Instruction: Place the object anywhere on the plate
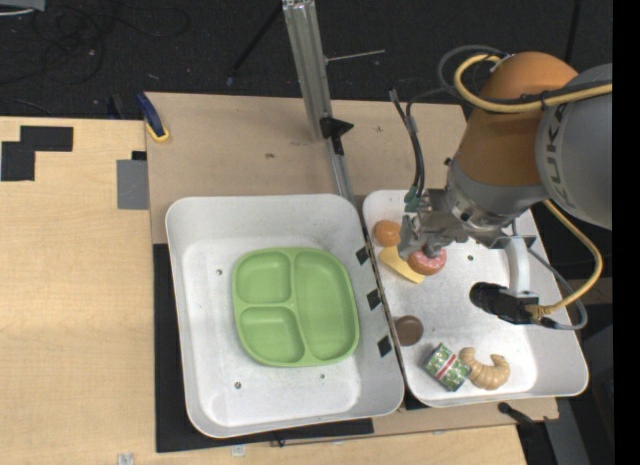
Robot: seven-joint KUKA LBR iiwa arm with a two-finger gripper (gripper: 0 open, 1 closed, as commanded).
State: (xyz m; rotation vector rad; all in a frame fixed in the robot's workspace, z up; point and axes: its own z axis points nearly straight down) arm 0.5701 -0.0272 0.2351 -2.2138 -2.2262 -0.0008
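A green plate (296,306) with three compartments lies in the left bin (200,243). My gripper (425,245) hangs low at the near-left part of the right bin (550,373), directly over a pink ring-shaped toy (433,262). A yellow wedge (402,269) lies against the pink toy's left side, and an orange ball (386,232) sits just left of the gripper. The gripper's body hides the top of the pink toy, so contact cannot be judged.
Toward the front of the right bin lie a brown round piece (407,329), a green can (443,366) and a tan croissant toy (488,370). A metal post (310,73) stands behind the bins. The two bins' walls meet between plate and gripper.
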